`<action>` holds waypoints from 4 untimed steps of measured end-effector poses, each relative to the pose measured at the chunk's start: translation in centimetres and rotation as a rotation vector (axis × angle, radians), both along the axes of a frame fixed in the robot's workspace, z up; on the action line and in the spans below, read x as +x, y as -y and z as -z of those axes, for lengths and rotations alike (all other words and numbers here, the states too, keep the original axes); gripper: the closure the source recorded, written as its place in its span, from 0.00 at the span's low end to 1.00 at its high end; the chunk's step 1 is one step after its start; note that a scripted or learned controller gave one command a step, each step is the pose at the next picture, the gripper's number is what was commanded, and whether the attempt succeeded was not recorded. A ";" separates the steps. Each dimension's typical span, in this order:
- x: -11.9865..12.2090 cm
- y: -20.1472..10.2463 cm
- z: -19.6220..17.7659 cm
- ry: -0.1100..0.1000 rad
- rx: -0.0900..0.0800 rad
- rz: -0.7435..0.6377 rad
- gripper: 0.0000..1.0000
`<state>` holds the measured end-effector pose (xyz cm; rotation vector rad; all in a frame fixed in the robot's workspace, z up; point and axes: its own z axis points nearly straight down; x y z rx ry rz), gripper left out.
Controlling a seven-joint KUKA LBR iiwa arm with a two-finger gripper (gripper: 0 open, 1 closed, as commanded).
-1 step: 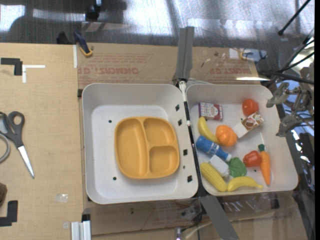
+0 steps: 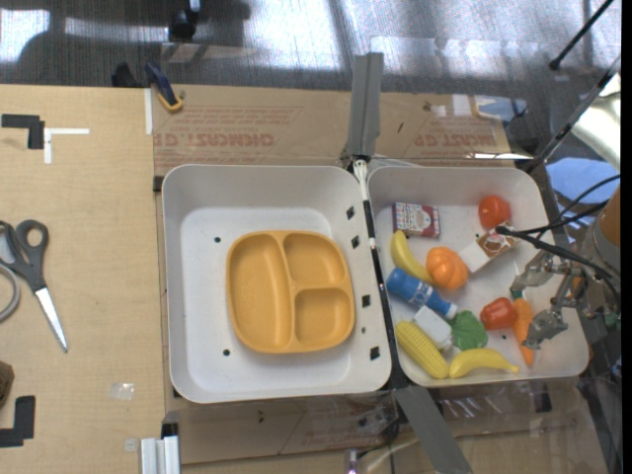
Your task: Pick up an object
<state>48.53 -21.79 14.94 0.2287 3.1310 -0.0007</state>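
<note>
The right bin (image 2: pixel 538 191) holds several toy foods: a red tomato (image 2: pixel 494 210), an orange (image 2: pixel 446 268), a yellow banana (image 2: pixel 405 254), a blue bottle (image 2: pixel 417 291), a red pepper (image 2: pixel 499 313), green broccoli (image 2: pixel 469 331), corn (image 2: pixel 422 350), a second banana (image 2: pixel 482 364) and a small purple box (image 2: pixel 416 218). My gripper (image 2: pixel 534 308) hangs low over the bin's right side, open, its fingers spread front to back. A thin orange carrot (image 2: pixel 522 316) lies by the gap between them, just right of the red pepper. Nothing is held.
The left bin (image 2: pixel 188 265) carries a yellow divided plate (image 2: pixel 291 291). A white and brown block (image 2: pixel 491 248) lies near the tomato. Scissors (image 2: pixel 35 275) rest on the bench at far left. Black cables (image 2: pixel 553 235) cross the right bin's far right corner.
</note>
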 end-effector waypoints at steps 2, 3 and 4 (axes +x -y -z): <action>-0.3 0.2 4.7 0.005 -0.002 0.041 1.00; 2.0 -2.7 -5.5 0.002 0.000 0.146 1.00; 2.0 -2.7 -5.5 0.002 0.000 0.146 0.00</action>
